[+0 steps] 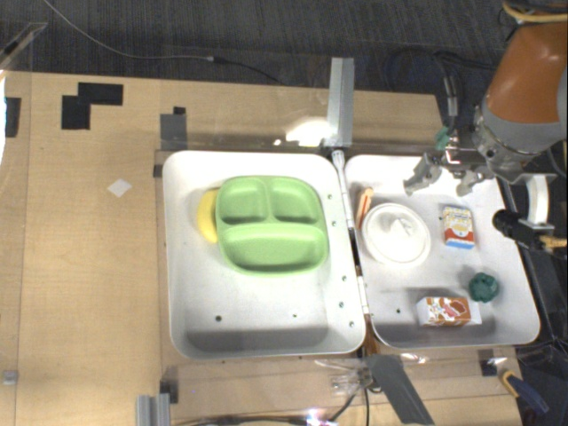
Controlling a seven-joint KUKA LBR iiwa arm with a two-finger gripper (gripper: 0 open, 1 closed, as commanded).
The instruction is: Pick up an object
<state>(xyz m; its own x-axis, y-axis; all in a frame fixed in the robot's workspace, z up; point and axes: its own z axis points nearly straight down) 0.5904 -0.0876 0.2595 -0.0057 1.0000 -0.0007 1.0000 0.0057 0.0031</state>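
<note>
A light wooden table carries two shallow white plastic bins side by side, the left bin touching the right bin along a shared edge. A grey metal upright post stands behind their junction. Black stepped tape marks lie at the table's far left, near a pale diamond patch, possibly tape. A thin cable crosses the dark carpeted floor beyond.

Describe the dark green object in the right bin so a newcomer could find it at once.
Start at the right bin, the one nearer the arm. Look to its near right corner, just above the right end of the small carton. The dark green object is small, rounded and lumpy; its neighbours are white or boxy.
</note>
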